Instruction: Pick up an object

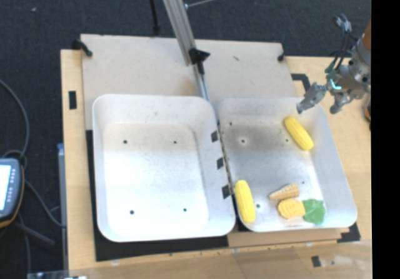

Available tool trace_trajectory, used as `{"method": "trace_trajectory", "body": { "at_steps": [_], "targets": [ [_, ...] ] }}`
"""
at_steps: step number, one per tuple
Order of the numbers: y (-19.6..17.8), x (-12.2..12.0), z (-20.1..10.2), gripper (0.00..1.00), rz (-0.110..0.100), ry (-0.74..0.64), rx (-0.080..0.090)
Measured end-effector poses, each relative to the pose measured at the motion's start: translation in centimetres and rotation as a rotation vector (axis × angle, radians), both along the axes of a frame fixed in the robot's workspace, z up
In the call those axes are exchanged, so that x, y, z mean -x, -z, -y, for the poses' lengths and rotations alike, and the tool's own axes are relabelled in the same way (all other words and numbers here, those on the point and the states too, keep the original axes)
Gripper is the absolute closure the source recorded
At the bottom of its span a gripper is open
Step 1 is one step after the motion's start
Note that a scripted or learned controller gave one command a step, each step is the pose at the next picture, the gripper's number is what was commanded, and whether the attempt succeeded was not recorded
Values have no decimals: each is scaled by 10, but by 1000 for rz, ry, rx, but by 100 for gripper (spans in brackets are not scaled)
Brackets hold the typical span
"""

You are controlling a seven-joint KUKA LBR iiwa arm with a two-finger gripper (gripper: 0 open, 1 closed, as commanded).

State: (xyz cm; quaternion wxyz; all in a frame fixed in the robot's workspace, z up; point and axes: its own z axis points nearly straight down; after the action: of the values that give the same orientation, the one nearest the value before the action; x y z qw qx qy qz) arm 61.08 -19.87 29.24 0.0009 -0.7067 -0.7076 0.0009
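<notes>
This looks like a robotics lab. A light wooden bench [72, 146] stands on dark carpet [37, 2] and carries 2 shallow white bins [100, 109] on a board. An aluminium strut [175, 9] rises toward the top centre, loose cables [15, 109] trail at the left edge, and a handheld control pendant [9, 190] lies lower left.

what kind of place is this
Probably a robot grasping test bench in a lab: two white bins on a board, toy corn cobs in one, and a claw over its edge.
</notes>
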Motion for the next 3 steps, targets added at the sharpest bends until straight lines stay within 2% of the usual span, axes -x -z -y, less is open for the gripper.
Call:
{"method": "trace_trajectory", "body": {
  "at_steps": [1,2,3],
  "targets": [
    [-3,-1,0,0,4,-2,3],
    [52,-1,12,0,-1,3,2],
    [99,6,7,0,-1,3,1]
  ]
}}
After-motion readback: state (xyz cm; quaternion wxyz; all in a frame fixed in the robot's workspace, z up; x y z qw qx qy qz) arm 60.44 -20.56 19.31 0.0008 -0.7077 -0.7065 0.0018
